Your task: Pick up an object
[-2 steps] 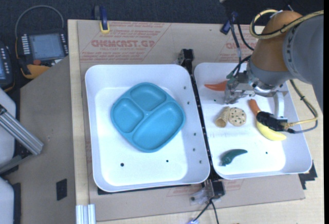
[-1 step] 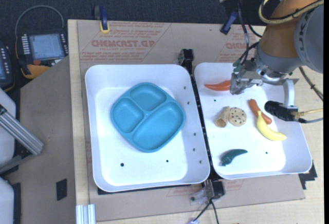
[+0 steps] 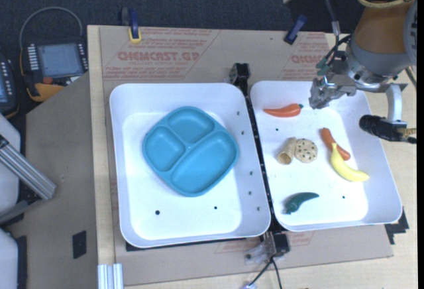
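Camera view: gripper [image 3: 322, 97] hangs over the right bin [image 3: 381, 205], finger state unreadable, just beside the glossy red chili pepper [image 3: 283, 110], likely staging a pick; smooth banana [image 3: 347, 167], speckled cookie [image 3: 305, 150] and dark green pepper [image 3: 299, 201] lie apart, while the moulded blue divided plate [image 3: 191, 158] occupies the left bin [image 3: 132, 215].

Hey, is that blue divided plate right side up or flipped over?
Right side up. The blue plate in the left bin shows its three hollow compartments facing up, with raised ridges between them.
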You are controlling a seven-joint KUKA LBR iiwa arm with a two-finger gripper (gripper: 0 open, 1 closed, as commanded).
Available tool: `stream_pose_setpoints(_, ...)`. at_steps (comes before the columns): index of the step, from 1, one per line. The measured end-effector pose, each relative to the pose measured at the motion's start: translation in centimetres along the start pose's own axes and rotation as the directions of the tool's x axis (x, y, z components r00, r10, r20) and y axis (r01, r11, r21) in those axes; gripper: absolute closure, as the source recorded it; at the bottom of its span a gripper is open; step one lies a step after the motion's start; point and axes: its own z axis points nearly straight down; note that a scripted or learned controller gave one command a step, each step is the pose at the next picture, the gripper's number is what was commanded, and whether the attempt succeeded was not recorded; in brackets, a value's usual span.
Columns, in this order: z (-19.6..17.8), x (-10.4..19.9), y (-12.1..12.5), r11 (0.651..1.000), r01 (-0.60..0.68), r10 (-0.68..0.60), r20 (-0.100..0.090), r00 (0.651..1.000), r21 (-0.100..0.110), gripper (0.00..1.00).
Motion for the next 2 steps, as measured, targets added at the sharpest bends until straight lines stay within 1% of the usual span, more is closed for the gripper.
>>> stream_pose_setpoints(1,-4.0,0.0,0.2,1.0,0.0,0.0,0.0,1.0,0.001,1.0)
stream_pose_setpoints(2,-4.3,5.6,-0.1,1.0,0.005,-0.005,-0.004,1.0,0.008,1.0)
